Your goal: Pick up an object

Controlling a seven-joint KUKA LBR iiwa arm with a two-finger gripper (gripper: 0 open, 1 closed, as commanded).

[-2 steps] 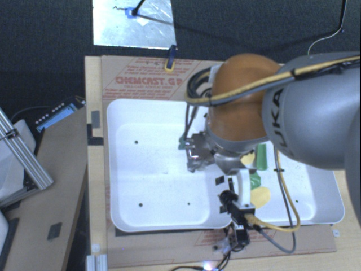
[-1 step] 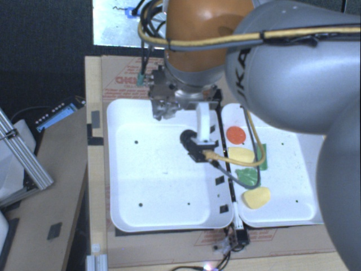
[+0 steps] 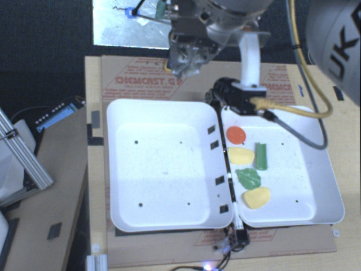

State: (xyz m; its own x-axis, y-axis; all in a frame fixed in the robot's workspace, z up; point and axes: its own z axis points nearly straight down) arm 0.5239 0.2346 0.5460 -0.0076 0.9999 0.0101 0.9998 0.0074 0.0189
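Five small, probably light, stiff toy pieces — among them a round red piece (image 3: pixel 236 134) — lay in the right bin (image 3: pixel 316 174), likely best pinched across narrow sides, while the gripper (image 3: pixel 186 58) hung beyond the bins.

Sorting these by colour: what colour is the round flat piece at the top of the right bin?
Orange-red; the round piece shows clearly in the camera view.

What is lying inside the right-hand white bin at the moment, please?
The right bin holds five small items near its left wall: an orange disc, a yellow piece, a green bar, a green leafy piece and another yellow piece. The black mount covers its far-left corner.
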